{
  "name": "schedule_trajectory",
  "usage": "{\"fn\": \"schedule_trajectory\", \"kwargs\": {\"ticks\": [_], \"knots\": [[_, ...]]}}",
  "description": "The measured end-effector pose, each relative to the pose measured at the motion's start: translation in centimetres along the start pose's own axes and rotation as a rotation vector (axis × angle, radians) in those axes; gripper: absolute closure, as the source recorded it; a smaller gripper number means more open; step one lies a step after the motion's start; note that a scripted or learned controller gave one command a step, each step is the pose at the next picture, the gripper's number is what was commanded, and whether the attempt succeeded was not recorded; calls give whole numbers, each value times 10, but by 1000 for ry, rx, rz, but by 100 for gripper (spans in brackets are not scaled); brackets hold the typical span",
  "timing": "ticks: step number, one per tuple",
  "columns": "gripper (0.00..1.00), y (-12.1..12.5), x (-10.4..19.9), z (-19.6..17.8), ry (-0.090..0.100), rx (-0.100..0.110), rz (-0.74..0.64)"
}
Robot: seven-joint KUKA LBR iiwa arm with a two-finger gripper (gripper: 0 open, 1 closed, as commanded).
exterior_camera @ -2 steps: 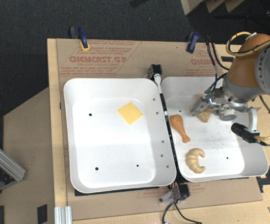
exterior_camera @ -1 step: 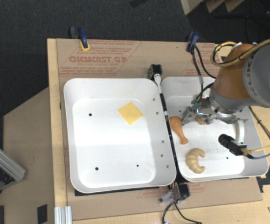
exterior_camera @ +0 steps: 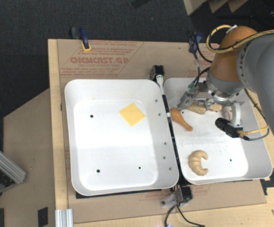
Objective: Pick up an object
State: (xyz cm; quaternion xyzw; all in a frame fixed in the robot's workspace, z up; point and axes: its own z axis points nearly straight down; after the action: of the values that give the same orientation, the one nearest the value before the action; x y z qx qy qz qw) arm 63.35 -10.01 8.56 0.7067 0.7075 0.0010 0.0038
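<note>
Fig.: arm w/ hand [exterior_camera: 197, 103] lowered into the right bin [exterior_camera: 255, 167], near its back-left corner. Whether the hand was released or clenched could not be told; the wrist covered it. Objects in the right bin: a carrot-like piece [exterior_camera: 181, 118] just left of the hand, a pale item [exterior_camera: 197, 109] partly under it, and a croissant [exterior_camera: 198, 162] well apart toward the front. A yellow square [exterior_camera: 132, 114] lay in the left bin [exterior_camera: 80, 174].

Risks, as judged: the hand sat between two close objects, so it might nudge the carrot-like piece toward the divider [exterior_camera: 167, 122] and catch neither. The pale item lay flat and partly hidden, so a clean grip looked doubtful. Proximity to the bin wall could also block a descent. A cable [exterior_camera: 250, 134] trailed beside the wrist and might snag.
</note>
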Motion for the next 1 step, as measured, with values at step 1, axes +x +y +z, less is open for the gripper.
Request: {"fn": "schedule_trajectory", "kwargs": {"ticks": [1], "knots": [[0,-79,-37,1,5,15,7]]}}
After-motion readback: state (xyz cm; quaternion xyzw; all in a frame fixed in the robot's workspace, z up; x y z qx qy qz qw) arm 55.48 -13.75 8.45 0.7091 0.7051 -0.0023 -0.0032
